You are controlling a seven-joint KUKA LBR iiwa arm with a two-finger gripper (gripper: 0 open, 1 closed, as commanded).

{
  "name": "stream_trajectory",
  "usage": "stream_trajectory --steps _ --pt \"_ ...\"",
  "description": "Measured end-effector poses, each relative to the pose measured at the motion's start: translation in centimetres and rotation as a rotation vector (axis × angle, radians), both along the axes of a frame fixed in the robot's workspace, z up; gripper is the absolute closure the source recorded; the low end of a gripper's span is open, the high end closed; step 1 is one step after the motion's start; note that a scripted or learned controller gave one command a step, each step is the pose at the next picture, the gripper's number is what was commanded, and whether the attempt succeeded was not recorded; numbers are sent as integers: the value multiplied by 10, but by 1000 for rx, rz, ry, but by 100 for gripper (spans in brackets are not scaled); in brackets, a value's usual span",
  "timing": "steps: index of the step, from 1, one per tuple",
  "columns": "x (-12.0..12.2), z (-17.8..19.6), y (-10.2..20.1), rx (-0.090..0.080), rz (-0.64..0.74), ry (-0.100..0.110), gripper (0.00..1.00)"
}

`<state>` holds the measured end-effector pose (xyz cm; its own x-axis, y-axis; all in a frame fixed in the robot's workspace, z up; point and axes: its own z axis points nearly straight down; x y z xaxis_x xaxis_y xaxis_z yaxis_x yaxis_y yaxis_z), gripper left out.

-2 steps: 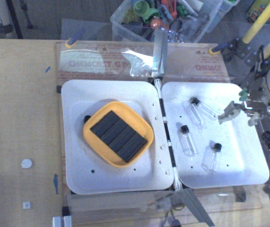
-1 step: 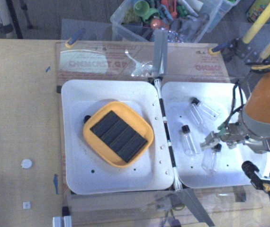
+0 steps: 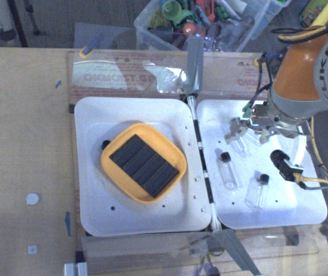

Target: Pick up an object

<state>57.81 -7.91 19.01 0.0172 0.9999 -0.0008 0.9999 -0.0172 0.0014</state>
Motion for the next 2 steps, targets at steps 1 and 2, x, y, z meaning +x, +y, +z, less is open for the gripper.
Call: stream_trajectory --steps 1,2 --pt "35 -103 -54 -1 21 -4 0" --pt "36 -91 -53 -3 24 -8 100"
